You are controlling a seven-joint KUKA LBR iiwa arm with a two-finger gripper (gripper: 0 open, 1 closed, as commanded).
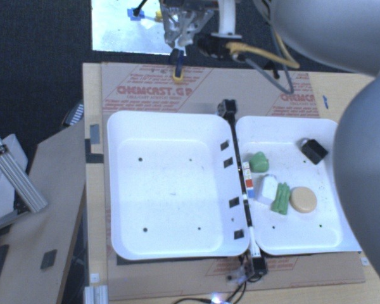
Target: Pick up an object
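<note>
My gripper (178, 45) hangs high at the top of the camera view, above the cardboard behind the left bin (123, 170). A small blue and yellow object (177, 67) hangs straight down from its fingertips, and the fingers are shut on its blue upper end. In the right bin (323, 239) lie a green lump (259, 162), a black block (313, 151), a white block (268, 189), a green ridged piece (281, 198) and a tan round disc (303, 199).
A black divider strip (237, 182) runs between the two bins. A shiny panel (123, 18) lies at the back left. An aluminium rail (16, 179) leans at the left edge. The grey arm covers the upper right corner.
</note>
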